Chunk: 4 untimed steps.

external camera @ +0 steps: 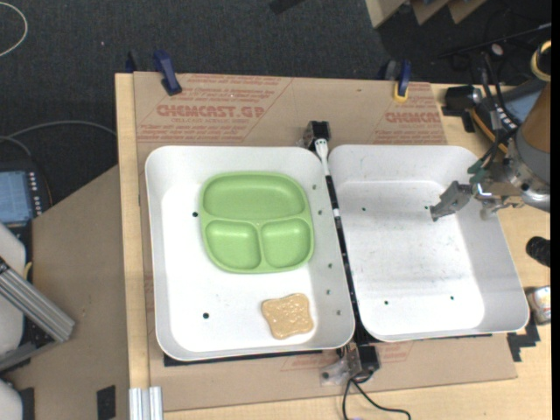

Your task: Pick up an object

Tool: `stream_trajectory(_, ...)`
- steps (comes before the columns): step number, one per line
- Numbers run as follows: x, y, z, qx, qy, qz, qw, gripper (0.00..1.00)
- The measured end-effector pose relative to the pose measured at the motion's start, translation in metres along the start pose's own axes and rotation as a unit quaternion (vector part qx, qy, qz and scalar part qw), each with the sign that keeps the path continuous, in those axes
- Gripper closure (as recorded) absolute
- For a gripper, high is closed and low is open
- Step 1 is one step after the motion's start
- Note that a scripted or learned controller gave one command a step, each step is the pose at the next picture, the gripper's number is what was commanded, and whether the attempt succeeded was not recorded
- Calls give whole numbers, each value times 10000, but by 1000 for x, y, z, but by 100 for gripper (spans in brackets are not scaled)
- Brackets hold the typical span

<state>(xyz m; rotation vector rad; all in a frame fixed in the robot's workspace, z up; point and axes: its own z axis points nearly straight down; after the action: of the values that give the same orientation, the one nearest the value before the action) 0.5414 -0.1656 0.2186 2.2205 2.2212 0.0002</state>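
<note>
A green divided plate [257, 220] lies in the upper part of the left bin [166, 261]. Below it, near that bin's front edge, rests a tan piece shaped like a slice of toast [288, 316]. My gripper [448, 201] hangs over the upper right part of the right bin [420, 313], reaching in from the right, far from both objects. Nothing shows between it and the bin floor.
The two bins meet along a black ridge [337, 234] in the middle. Blue and yellow clamps [166, 73] hold the cardboard-covered bench at the back. Cables and arm hardware [499, 121] crowd the right edge.
</note>
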Motion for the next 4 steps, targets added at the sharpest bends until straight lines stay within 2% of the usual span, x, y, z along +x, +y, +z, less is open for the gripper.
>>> stream_trajectory(1, 12, -43, -186, -95, -23, -11, 10000, 0)
stream_trajectory(2, -21, -63, -293, -74, -32, 17, 10000, 0)
stream_trajectory(3, -61, -62, -319, -34, -25, 17, 10000, 0)
stream_trajectory(4, -59, -61, -329, -42, -33, -4, 10000, 100)
